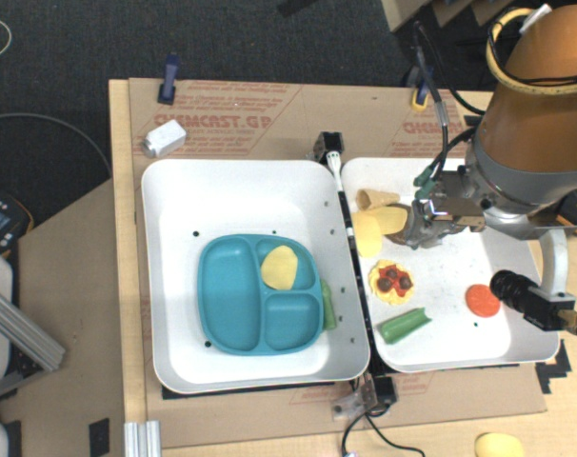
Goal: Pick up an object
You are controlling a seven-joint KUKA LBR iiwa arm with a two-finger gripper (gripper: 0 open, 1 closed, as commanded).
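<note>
The gripper [424, 225] hangs low over the upper left part of the right bin [517, 346], its tip right beside a pale yellow toy food piece [376, 225]; whether the fingers are parted or closed I cannot tell, as the wrist hides them.

Just above that piece lies a small tan cone-like item [374, 198]. Below it sit a little pizza [394, 281], a green pepper-like piece [403, 325] and an orange-red round piece [482, 300]. In the left bin [174, 284] a teal divided plate [241, 303] holds a yellow chip-shaped piece [280, 268].

The yellow piece near the gripper looks the likely target: probably light, hollow plastic, stiff and smooth, so apt to slip. Gripping across its narrower middle seems best, as it sits close to the bin's wall.
</note>
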